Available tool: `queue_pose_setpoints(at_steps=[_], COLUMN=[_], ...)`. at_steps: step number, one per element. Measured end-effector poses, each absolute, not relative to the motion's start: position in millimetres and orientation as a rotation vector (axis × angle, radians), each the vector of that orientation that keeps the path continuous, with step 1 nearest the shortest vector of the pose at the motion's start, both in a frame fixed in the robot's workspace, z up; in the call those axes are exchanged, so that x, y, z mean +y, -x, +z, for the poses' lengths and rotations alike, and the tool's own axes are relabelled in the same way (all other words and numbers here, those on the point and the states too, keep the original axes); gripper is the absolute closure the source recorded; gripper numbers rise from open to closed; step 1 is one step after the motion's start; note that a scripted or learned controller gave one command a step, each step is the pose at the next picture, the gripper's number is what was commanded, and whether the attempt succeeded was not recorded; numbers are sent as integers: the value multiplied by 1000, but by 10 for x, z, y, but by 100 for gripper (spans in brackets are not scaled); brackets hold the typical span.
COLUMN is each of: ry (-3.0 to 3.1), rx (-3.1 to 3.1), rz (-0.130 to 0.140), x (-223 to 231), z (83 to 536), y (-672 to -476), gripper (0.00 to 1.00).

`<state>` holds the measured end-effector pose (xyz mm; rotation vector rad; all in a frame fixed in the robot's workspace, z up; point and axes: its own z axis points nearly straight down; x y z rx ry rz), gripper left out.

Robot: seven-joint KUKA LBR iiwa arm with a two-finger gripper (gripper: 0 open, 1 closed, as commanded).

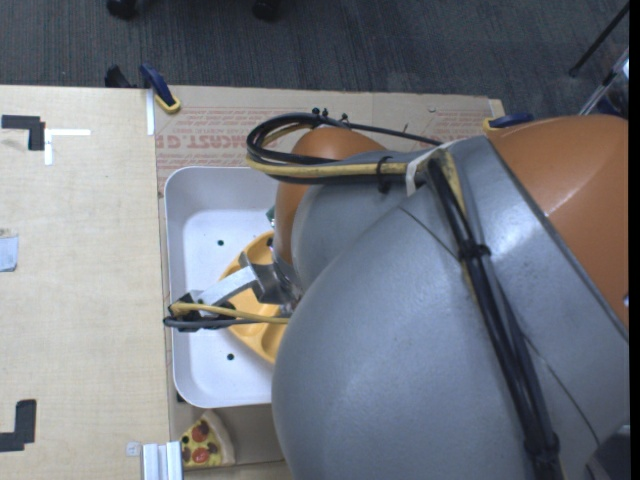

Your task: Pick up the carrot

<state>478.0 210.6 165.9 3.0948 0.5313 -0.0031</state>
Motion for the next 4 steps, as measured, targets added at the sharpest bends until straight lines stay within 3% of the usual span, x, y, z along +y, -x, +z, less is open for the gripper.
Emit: queue_pose_setpoints(at_steps=[1, 2, 3, 4], ry=[-3024, -3020, -3037, -3034], rx=[840, 847, 786, 794], rz=[12, 19, 43, 31], x=[2266, 2259, 2282, 2271], z=[1005, 1122, 1010, 1062], y=[-5072, -5094, -4873, -4867], gripper=[100, 100, 100, 100])
